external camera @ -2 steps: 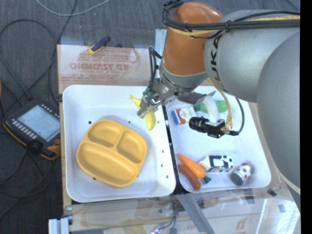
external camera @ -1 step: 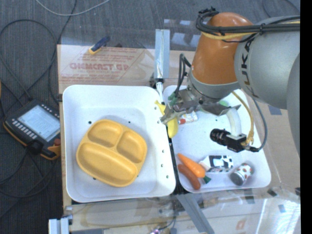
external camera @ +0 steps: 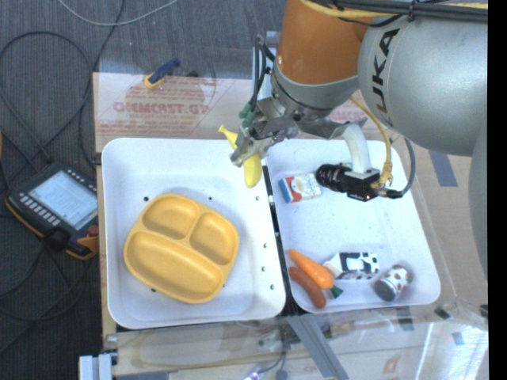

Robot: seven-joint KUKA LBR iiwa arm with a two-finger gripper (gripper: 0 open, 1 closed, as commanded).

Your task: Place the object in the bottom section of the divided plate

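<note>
Overhead, the gripper (external camera: 247,147) hangs above the divider between the two white bins, a yellow banana (external camera: 249,165) pinched between its nearly closed fingers.

Left of that divider, the yellow divided plate (external camera: 181,248) lies flat in the left bin (external camera: 127,165), well below and left of the banana, its large bottom section bare. Right of the divider, the right bin (external camera: 396,220) holds a small carton (external camera: 300,187) nearest the banana, a carrot (external camera: 310,268) lower down, then a black-and-white cow toy (external camera: 356,264) and a small can (external camera: 392,283).

Robotics lab: teach pendant (external camera: 54,203) on carpet, loose cables (external camera: 79,6), cardboard-topped bench (external camera: 158,105).
</note>
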